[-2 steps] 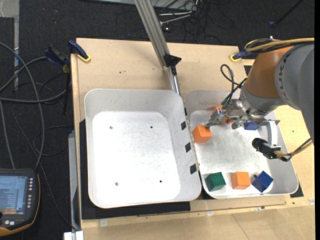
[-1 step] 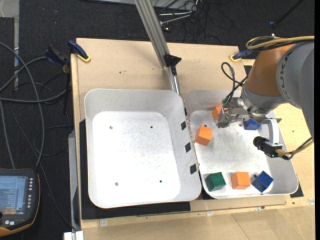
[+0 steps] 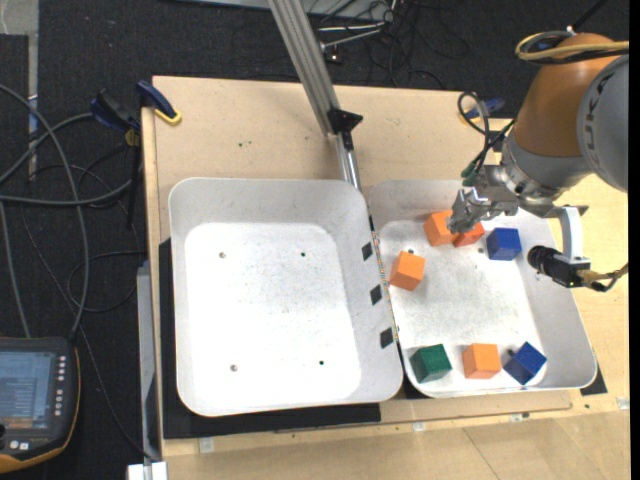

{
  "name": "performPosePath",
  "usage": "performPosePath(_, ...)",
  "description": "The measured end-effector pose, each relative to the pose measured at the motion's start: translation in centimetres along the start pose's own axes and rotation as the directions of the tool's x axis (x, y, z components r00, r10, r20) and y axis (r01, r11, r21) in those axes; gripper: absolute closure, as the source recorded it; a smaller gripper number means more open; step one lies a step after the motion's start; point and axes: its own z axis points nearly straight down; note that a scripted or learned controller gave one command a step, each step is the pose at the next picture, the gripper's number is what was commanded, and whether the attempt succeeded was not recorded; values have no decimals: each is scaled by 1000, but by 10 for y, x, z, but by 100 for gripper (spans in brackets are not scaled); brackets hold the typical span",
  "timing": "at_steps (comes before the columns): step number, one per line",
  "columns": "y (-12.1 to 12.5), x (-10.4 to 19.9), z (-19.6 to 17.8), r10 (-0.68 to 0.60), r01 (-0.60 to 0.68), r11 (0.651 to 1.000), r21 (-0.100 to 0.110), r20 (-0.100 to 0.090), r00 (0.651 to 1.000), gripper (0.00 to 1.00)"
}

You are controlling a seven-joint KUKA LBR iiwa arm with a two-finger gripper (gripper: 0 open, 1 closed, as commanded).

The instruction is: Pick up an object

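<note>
The arm [image 3: 575, 108] reaches in from the right over the far end of the right bin [image 3: 560, 318], with its gripper [image 3: 468, 220] lowered at the far left part of that bin. The gripper sits right on top of two blocks that lie touching each other: an orange block [image 3: 437, 229] and, just to its right, a red-orange block [image 3: 470, 236] partly hidden under the gripper's tip. How far apart the fingers are cannot be told from this angle, nor whether either block is between them. Just to the right of that pair lies a blue block [image 3: 503, 243]. Another orange block [image 3: 407, 269] rests near the bin's left wall, apart from the others. Along the near edge of the same bin sit a green block [image 3: 432, 362], an orange block [image 3: 481, 360] and a blue block [image 3: 525, 362] in a row, the last two nearly touching. The left bin [image 3: 190, 268] stands beside the right one, their edges overlapping in the middle of the bench [image 3: 250, 118].
</note>
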Motion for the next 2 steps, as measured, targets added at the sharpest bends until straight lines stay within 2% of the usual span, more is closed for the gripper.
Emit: performPosePath(2, 3, -10, -90, 0, 0, 1000, 2, 0, 1000, 100)
